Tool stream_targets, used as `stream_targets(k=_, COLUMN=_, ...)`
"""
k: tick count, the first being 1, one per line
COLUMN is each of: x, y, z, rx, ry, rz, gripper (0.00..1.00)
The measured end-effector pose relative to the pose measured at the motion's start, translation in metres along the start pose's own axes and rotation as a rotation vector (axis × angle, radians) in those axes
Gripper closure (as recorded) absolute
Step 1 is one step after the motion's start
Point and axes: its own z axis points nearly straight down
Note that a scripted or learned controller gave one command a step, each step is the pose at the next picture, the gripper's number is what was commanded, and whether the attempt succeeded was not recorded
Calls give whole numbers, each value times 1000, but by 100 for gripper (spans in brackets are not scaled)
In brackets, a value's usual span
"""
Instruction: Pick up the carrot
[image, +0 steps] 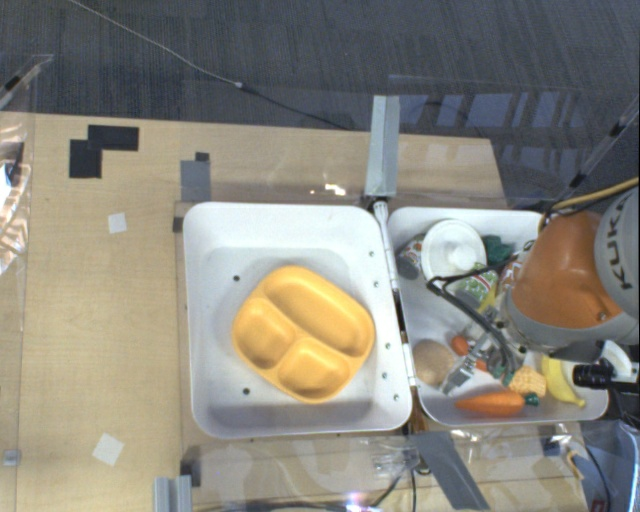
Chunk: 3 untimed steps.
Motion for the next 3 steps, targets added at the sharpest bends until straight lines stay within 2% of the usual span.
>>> stream_targets(k=1, x=0, y=0, z=0, rx=0, ry=0, rz=0, gripper=0)
stream_targets(k=2, x=-3, y=3, z=-13, rx=-6, ry=-9, rz=-7, gripper=100)
stream_targets(k=3, x=0, y=-2, z=-8, rx=1, ry=3, rz=246, gripper=100)
